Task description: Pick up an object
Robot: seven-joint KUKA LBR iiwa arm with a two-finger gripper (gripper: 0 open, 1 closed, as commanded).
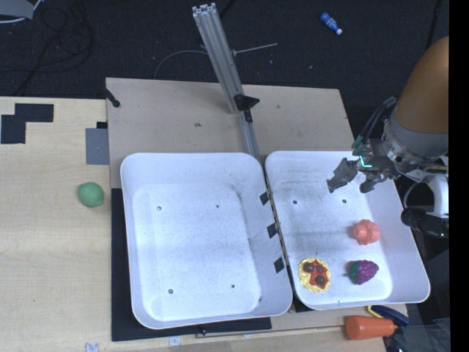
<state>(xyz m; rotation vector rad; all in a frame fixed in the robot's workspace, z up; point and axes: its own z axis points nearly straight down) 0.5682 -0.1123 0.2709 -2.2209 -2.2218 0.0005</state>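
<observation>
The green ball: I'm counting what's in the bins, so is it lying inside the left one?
No, the green ball lies on the bench outside the left bin, off its left edge.

I work in a robotics laboratory. My bench is a pale wooden board [220, 116] bearing two shallow white plastic bins [139, 196], with a slanted aluminium extrusion rail [220, 53] above them and loose black cables [66, 20] on dark carpet.

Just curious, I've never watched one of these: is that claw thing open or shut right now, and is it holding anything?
Gripper: open, fingers spread, holding nothing, above the right bin.
</observation>
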